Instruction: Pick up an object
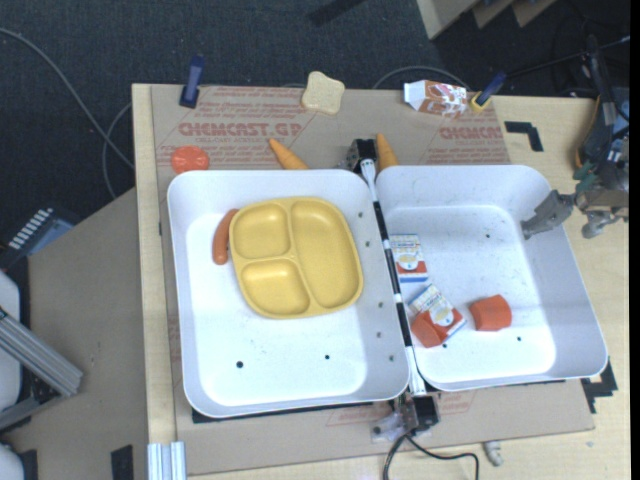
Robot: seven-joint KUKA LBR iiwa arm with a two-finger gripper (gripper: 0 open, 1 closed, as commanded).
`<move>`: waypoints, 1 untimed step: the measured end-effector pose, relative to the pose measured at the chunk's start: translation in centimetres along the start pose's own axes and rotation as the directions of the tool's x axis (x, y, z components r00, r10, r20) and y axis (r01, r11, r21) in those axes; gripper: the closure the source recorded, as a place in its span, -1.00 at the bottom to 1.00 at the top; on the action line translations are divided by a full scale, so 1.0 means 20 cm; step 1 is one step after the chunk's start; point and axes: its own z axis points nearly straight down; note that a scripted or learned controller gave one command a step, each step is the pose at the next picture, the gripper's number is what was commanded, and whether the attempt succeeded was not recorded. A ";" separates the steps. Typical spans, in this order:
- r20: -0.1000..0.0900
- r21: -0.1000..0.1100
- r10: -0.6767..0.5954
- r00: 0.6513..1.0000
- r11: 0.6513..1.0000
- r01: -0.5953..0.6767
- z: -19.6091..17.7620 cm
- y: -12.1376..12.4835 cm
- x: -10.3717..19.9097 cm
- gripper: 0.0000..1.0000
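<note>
The right bin holds a small white and orange carton near its left wall. A red and white carton lies further forward, and beside it sits an orange-red block. In the left bin a yellow divided plate lies flat, with a red sausage against its left side. My gripper hangs over the right bin's right rim, open, with nothing between its fingers. It is well apart from the block and cartons.
On the board behind the bins lie a bread slice, a small carton, two carrots, an orange disc and a blue clip. Cables run along the floor at left.
</note>
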 end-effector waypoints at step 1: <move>0.000 -0.002 0.001 1.000 1.000 -0.001 0.89 -0.17 -0.03 -1.00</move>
